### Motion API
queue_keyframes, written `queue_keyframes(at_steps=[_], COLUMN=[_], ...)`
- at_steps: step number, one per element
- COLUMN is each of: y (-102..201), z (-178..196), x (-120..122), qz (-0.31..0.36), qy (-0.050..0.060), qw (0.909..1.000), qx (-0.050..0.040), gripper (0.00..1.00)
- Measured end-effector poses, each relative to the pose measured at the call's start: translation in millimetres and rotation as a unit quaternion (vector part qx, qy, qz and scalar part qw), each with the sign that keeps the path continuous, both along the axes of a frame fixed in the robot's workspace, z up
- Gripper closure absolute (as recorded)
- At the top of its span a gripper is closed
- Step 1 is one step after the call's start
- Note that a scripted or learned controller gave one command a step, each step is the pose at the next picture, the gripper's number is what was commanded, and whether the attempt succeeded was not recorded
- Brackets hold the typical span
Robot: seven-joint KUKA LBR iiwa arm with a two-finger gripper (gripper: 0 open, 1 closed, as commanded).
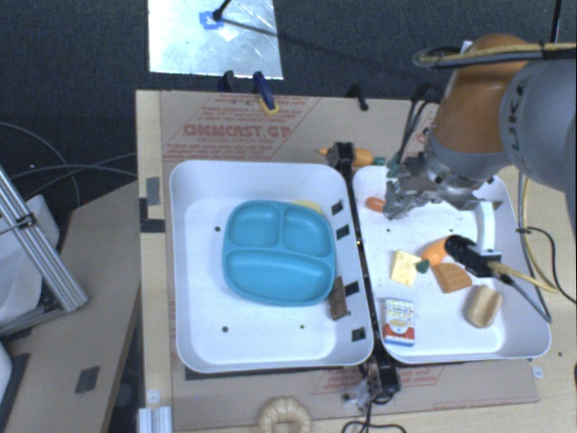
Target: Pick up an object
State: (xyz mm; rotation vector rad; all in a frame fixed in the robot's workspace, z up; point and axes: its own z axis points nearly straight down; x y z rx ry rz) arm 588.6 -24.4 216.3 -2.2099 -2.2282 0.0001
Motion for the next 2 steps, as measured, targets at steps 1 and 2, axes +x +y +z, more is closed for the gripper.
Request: queue_keyframes(at_steps=[1, 2], y=[-5.4, -3.1], z=[15.5, 1.2], x=[0.0, -4.1], qz=[-0.003, -0.004], qy=[-0.003, -0.001], qw=[1.0, 1.0], qx=[-0.001, -0.0013], gripper=[1.0, 1.0])
